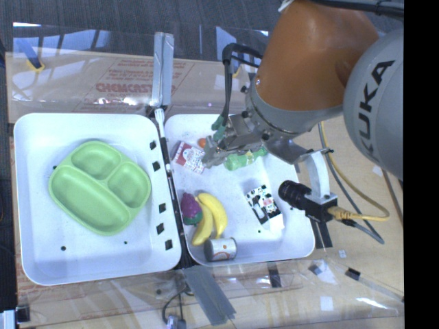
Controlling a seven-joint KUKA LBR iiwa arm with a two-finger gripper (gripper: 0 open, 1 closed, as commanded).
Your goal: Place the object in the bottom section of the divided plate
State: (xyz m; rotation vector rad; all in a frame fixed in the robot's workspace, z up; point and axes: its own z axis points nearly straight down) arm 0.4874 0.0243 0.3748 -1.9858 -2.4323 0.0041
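Now the gripper is down in the right bin, low over its upper middle, and the big orange-banded arm covers that bin's top right corner and rim. Whether the fingers are spread or clamped, I cannot tell; they are a dark metal tangle against the clutter.

Crowded around them: a small red and white carton just to the left, near the bin's left wall, a tiny orange-red bit beside it, and a green object just right of the tip, partly tucked under the wrist, perhaps a soft packet, hard to make out. Nothing clearly sits between the fingers.

Lower down there is more room. A banana lies along the lower left of the right bin, touching a purple fruit on its left, with a small can on its side at the banana's lower end, close to the bottom rim. A black and white patterned carton lies apart, right of centre, with bare white floor around it.

Over in the left bin, the green divided plate sits tilted, centre-left, all three sections bare, with open floor on every side, widest below and to the right. The desk at lower right carries a yellow cable.
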